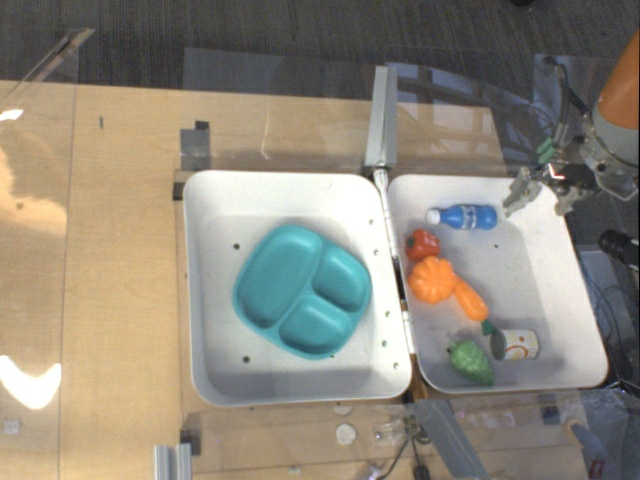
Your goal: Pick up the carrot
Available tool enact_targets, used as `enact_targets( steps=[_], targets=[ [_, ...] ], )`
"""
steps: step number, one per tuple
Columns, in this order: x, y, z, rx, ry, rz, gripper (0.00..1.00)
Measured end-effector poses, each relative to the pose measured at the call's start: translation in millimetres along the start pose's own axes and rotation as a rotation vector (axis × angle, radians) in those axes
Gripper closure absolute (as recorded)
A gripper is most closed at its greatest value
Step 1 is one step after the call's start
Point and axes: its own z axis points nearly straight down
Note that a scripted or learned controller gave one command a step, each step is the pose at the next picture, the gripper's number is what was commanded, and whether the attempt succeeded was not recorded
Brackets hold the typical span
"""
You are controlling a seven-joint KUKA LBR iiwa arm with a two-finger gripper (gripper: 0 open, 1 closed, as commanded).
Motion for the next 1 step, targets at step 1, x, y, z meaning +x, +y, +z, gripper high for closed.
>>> enact_targets(
  steps=[1],
  targets=[
    [61.6, -38.7, 41.7, -0.001, 0.000, -0.118, 0.00]
  ],
)
